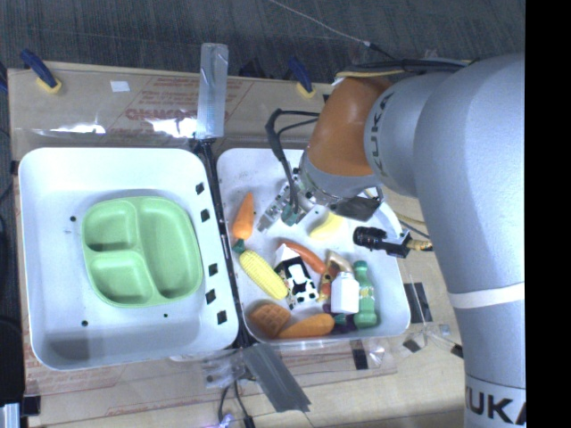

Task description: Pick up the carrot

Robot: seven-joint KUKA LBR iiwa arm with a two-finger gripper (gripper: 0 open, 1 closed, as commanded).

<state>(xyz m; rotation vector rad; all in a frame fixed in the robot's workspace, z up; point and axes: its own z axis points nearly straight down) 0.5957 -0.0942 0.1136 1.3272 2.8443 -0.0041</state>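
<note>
A green divided plate (pixel 141 250) is lying in the left bin (pixel 36 239), and in the right bin (pixel 254 163) the carrot (pixel 243 217) is resting against the left wall, just above an ear of corn (pixel 262 273). The pincer (pixel 278 210) is hovering just beside the carrot, to its right, not gripping anything; how far it is open I cannot tell. Farther right, bottles and other toy food are crowding the bin's near end.

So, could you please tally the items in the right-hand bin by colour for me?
Orange: 2, the carrot and a slim orange piece
Yellow: 2, the corn cob and a pale yellow piece
Brown: 2, both bread rolls
Green: 1, the bottle
White: 1, the bottle
Black-and-white: 1, the cow toy
Total: 9
</note>
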